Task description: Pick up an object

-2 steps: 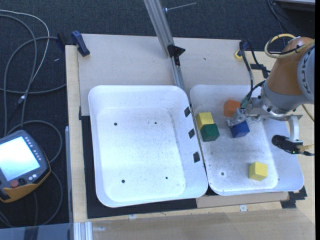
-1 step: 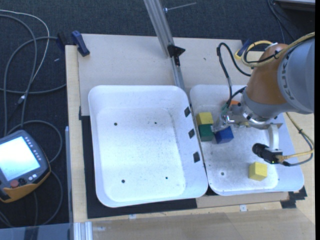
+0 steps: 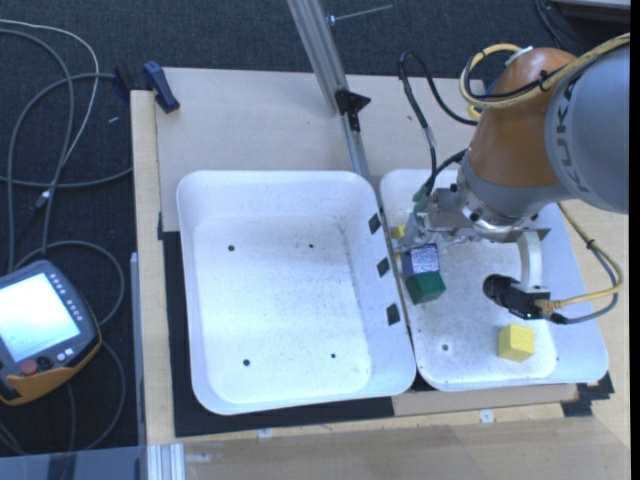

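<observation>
Two blocks lie near the gripper (image 3: 424, 264): green block (image 3: 427, 286) right beneath it, yellow block (image 3: 516, 342) well off. Finger state unclear; descend squarely, then lift straight.

Two bins sat side by side on the worktop (image 3: 250, 118). Left bin (image 3: 200, 208) lay beside the right bin (image 3: 575, 353), rims touching down the middle. Arm (image 3: 560, 138) reached in from the right, over the right bin's back half. Claw (image 3: 422, 253) hung near that bin's left wall. Small block (image 3: 426, 286) sat just under the claw, close to the left wall. Another block (image 3: 516, 342) lay well apart, toward the front right of the same bin. Clip (image 3: 160, 86) rested at the worktop's back left corner. Hand-held screen (image 3: 40, 333) lay on the floor, left of the worktop.
</observation>
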Robot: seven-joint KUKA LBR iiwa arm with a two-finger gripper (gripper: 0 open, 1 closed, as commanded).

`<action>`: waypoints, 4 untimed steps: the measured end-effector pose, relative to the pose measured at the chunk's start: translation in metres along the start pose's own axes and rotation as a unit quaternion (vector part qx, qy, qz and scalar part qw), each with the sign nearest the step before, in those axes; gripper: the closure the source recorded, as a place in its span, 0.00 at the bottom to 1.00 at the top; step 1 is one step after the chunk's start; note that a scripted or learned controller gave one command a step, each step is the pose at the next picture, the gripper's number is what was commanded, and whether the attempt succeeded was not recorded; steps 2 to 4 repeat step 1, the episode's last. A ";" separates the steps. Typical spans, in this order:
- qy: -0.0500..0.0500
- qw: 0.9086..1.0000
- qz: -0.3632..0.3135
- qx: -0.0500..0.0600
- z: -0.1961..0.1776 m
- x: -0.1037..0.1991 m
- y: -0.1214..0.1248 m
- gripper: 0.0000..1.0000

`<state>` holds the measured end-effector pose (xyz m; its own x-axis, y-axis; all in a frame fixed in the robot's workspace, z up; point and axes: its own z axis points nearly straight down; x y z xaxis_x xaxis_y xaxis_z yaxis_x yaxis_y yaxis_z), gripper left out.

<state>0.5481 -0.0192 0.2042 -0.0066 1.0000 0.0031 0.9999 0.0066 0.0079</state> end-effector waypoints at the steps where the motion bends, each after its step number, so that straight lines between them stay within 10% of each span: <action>1: 0.000 1.000 -0.001 0.003 0.005 0.056 0.027 1.00; 4: 0.000 1.000 -0.001 0.003 0.005 0.056 0.027 1.00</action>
